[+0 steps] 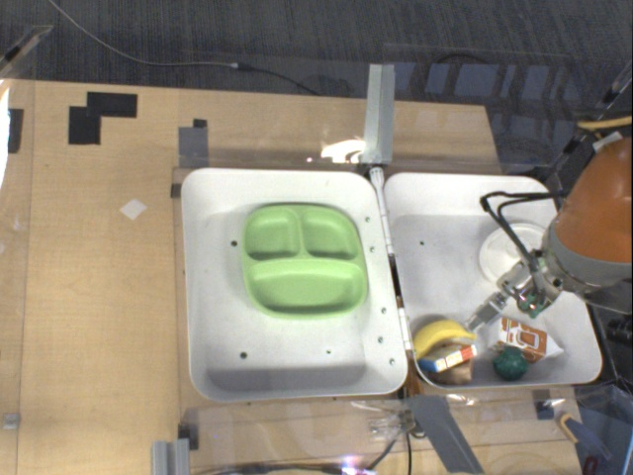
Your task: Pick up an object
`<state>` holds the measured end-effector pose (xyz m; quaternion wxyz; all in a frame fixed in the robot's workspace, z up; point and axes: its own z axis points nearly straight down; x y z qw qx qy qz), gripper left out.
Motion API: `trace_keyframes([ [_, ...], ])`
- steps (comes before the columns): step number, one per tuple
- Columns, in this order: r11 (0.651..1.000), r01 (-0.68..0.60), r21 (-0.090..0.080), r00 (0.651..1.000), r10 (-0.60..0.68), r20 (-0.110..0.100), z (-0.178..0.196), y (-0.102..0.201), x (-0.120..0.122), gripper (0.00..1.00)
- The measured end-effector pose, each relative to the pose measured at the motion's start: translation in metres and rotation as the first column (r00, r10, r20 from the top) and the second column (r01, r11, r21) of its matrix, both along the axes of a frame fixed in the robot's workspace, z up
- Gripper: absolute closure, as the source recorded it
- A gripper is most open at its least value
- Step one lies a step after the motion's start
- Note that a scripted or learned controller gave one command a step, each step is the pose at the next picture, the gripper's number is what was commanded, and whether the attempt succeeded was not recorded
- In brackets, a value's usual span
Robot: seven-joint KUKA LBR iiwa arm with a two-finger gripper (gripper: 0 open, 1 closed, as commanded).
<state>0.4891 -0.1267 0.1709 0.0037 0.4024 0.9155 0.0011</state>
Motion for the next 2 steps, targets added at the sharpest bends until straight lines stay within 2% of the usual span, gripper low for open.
trace_keyframes([
  [1, 0.972, 0.234, 0.002, 0.972, -0.234, 0.004, -0.082, -0.041, 0.002, 0.00],
  [2, 0.973, 0.232, -0.002, 0.973, -0.232, 0.019, -0.069, -0.043, 0.006, 1.00],
])
